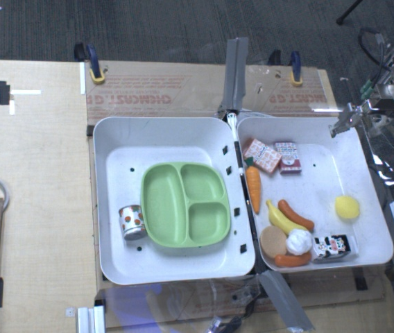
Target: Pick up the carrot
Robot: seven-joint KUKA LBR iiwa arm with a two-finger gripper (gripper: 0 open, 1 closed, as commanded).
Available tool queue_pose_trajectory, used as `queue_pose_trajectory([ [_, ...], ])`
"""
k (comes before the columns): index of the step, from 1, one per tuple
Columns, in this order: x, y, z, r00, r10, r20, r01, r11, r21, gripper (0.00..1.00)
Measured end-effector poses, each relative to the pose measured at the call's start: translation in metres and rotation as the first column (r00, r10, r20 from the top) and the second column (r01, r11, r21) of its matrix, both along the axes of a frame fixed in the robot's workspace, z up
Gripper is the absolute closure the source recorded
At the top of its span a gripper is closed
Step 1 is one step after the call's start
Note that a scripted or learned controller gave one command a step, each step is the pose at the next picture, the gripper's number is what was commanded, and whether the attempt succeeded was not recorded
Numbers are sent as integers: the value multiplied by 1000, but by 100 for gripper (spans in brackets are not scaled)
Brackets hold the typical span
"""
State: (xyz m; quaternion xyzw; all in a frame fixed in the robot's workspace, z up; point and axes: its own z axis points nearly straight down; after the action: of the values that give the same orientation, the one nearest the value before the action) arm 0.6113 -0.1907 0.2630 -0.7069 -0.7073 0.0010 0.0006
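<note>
Camera view: two white bins on the desk (30,186). One carrot (253,188) lies along the right bin (363,186)'s left wall, well apart from the tool (346,120) at the far right corner; tool state indeterminable.

Orange carrot (253,188), green tray (185,204), yellow lemon (347,207), perhaps spotted cup (132,221)

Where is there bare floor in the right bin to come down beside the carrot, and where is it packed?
Right bin: bare floor lies between the red cartons, the lemon and the sausage. The carrot hugs the left wall. The front-left corner is crowded: banana, round foods, milk carton.
</note>
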Motion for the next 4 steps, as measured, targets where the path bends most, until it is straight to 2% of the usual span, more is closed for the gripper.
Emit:
queue_pose_trajectory([
  [1,-16,90,-73,976,-216,-2,216,977,0,0],
  [2,-46,93,-172,953,302,1,-302,953,1,0],
  [3,-22,102,-71,966,260,2,-260,966,0,0],
  [4,-66,90,-172,998,55,1,-55,998,0,0],
])
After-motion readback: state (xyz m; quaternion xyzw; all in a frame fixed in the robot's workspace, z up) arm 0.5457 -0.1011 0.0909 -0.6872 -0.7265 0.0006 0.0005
